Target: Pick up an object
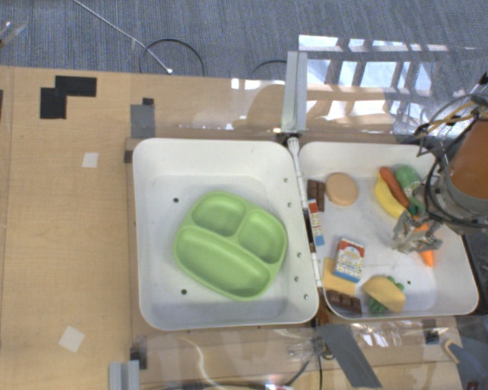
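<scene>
A small orange toy carrot [427,257] lies on the right bin [455,299] floor near its right wall — the end effector [412,236] sits low just beside it; whether its fingers are spread or pinching cannot be told.

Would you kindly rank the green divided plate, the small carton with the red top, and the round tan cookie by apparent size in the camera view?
1. Green divided plate, by far the largest.
2. Small carton and round tan cookie: they look about alike, so I would not rank them.
</scene>
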`<state>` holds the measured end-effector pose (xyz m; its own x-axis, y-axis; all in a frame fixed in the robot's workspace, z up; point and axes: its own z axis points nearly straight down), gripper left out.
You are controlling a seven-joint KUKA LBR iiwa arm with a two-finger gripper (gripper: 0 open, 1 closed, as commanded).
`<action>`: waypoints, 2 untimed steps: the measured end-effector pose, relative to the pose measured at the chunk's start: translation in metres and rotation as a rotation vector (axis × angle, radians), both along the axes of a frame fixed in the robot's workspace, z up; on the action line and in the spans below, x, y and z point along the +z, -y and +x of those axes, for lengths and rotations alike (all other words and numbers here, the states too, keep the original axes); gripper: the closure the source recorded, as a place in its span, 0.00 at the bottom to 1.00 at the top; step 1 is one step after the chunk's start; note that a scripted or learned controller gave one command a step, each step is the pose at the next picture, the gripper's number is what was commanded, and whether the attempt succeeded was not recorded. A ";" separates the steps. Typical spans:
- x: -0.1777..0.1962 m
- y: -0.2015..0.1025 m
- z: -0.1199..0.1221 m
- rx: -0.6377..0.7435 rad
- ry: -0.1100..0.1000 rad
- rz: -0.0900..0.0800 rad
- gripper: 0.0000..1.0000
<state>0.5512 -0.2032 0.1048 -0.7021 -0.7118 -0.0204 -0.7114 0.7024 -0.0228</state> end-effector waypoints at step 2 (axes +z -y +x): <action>0.151 -0.046 0.003 0.072 -0.020 0.000 0.00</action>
<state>0.5537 -0.1571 0.2560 -0.6490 -0.7608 -0.0070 -0.7607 0.6490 -0.0085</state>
